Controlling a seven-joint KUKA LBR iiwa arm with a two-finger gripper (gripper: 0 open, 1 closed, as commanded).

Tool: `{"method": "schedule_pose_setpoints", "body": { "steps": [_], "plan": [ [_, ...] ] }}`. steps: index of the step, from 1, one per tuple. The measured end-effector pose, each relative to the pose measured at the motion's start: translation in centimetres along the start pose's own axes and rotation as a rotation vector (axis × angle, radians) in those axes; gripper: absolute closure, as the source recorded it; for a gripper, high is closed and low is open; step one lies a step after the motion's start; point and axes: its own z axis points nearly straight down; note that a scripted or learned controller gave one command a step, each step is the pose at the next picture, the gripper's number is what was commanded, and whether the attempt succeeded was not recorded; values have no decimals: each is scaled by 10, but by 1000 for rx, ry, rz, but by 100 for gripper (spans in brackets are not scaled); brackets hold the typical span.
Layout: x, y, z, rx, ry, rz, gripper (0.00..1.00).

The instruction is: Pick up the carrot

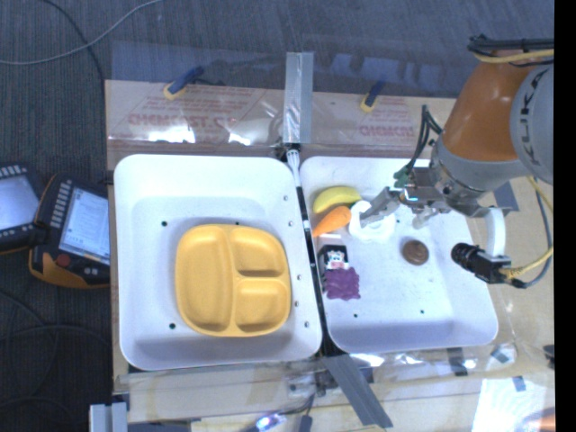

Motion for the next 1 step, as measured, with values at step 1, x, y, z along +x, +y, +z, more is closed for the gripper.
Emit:
{"method": "schedule_pose_setpoints", "body": {
  "steps": [1],
  "plan": [
    [56,23,34,2,0,18,0]
  ]
}}
